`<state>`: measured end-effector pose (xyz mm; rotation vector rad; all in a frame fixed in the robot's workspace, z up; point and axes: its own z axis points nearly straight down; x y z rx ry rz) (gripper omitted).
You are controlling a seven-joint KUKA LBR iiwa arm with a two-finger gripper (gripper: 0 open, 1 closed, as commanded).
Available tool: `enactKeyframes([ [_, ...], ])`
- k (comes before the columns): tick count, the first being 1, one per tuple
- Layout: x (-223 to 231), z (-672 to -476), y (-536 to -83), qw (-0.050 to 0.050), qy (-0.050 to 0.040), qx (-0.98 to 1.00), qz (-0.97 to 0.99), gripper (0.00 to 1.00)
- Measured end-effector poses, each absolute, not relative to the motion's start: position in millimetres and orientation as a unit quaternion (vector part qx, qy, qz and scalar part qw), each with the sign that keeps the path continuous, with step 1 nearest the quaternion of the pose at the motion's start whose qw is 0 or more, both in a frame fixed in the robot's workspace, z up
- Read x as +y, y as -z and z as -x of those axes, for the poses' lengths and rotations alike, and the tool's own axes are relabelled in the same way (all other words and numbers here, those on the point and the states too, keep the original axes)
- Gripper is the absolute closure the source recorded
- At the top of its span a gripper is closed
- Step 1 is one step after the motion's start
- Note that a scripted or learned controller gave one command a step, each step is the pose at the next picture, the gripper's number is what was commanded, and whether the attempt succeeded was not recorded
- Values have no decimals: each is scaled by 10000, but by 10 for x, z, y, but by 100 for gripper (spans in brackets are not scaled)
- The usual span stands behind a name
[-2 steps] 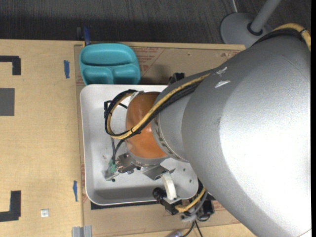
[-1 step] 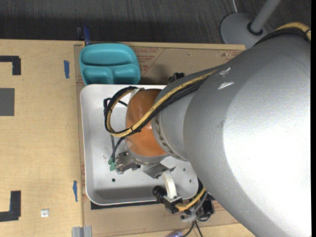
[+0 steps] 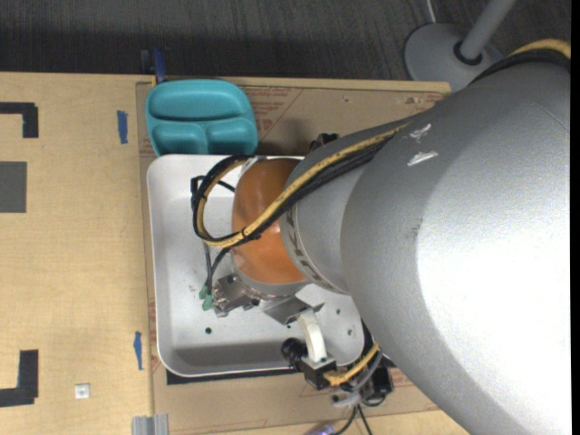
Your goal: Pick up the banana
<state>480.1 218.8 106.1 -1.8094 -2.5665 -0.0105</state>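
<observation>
Near edge of bench (image 3: 72,243): arm's wrist hardware w/ cable bundle overhangs the white bin's (image 3: 172,270) near rim; grey arm (image 3: 453,243) covers most of bin from right side; orange band (image 3: 263,225) sits over bin's middle, black and yellow cables looped off its left; gripper (image 3: 222,299) low over bin floor under the band, near left wall; can't tell the claw's state; banana's place can't be made out, arm hides much of bin; teal tray (image 3: 201,116) just past bin's far-left corner.
</observation>
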Motion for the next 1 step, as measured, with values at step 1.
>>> enactKeyframes([
  [1,2191,-4803,-1157,5,38,-8171,5765,100],
])
